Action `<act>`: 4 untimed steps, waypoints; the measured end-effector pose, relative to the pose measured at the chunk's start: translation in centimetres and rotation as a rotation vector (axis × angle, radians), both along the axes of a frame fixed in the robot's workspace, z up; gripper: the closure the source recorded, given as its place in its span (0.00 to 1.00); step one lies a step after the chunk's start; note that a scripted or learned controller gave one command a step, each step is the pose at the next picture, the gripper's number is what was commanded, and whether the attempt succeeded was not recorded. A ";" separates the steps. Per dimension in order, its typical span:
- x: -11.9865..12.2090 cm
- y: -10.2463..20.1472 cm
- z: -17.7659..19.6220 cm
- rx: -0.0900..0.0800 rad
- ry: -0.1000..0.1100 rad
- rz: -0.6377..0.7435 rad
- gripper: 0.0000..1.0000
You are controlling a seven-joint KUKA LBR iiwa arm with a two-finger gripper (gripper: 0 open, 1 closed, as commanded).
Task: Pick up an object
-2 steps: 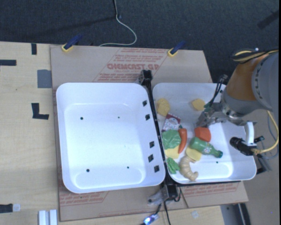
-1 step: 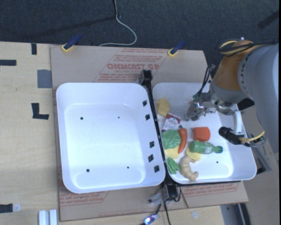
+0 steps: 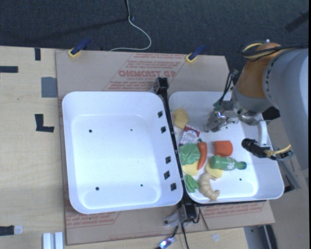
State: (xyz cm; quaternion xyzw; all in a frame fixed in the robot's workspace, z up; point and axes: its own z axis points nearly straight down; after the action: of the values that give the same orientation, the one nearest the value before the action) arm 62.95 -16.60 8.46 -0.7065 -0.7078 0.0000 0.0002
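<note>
Gripper (image 3: 216, 122) metallic, grip state unclear, above glossy plastic toy food (image 3: 205, 157) in right bin (image 3: 269, 188).

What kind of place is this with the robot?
Probably a robot test lab: a grey arm reaches over two white bins on a bench, one holding toy food like a carrot and a green bottle.

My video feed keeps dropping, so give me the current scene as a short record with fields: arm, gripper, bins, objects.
arm: grey arm with orange band, reaching in from the right over the right bin
gripper: two-finger metal gripper, above the right bin's upper part; finger state unclear
left bin: shallow white plastic bin
right bin: shallow white plastic bin, holds all the objects
objects: orange-red block, green toy bottle, orange carrot, leafy green toy, yellow piece, tan croissant-like toy
held: nothing seen between fingers
</note>
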 end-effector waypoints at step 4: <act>-5.3 0.2 1.0 0.000 0.001 0.000 1.00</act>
State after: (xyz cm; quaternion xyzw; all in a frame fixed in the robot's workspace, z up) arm 57.68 -16.40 9.51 -0.7065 -0.7078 0.0005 0.0004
